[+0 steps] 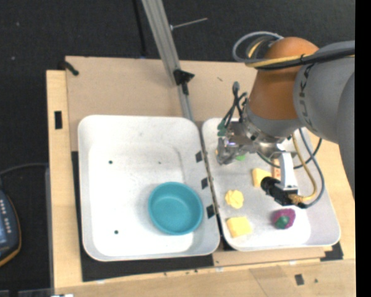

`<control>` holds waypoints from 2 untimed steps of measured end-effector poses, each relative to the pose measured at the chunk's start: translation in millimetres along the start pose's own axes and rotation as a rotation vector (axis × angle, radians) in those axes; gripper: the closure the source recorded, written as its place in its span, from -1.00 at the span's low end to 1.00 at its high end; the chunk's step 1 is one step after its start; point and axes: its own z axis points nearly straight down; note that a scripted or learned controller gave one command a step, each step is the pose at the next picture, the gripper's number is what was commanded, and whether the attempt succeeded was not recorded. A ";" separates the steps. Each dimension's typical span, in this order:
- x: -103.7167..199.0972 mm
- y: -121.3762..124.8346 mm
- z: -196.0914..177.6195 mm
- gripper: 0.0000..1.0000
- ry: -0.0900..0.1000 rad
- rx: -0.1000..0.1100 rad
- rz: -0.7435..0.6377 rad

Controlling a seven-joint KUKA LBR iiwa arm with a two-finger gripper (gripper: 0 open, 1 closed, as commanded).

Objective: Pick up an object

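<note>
One yellow block, three more small items, one bowl; claw state unclear.

blue bowl | upright; left bin | yellow pieces, purple-green toy | right bin

tan wooden bench on dark floor, metal pole overhead.

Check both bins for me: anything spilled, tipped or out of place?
Nothing stands out. The blue bowl sits upright in the left bin. The yellow pieces and the purple object lie apart in the right bin, below the gripper.
</note>
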 end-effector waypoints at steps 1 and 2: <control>49.5 -23.0 1.7 1.00 0.000 0.002 -0.004; 89.4 -45.5 -1.2 1.00 0.001 0.003 -0.008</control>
